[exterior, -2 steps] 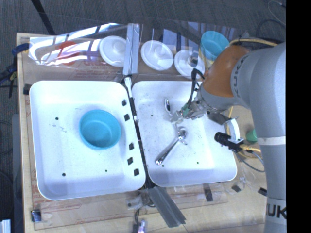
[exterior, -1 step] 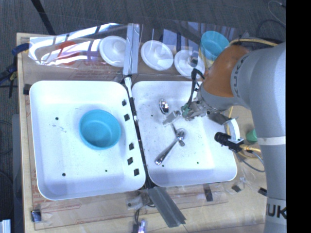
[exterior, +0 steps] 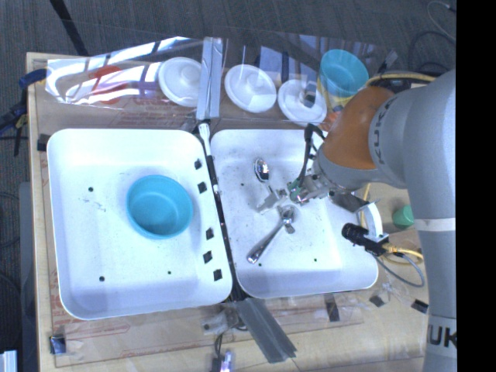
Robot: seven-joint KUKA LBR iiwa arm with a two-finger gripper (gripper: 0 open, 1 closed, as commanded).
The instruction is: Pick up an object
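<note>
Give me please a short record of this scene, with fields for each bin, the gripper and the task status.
left bin: shallow white bin holding a round blue plastic bowl, upright
right bin: shallow white bin holding two shiny metal spoons; one lies diagonally at the centre, the other lies nearer the far wall
gripper: two-finger gripper, low over the right bin, near the central spoon's bowl end
task status: no object seen between the fingers
</note>
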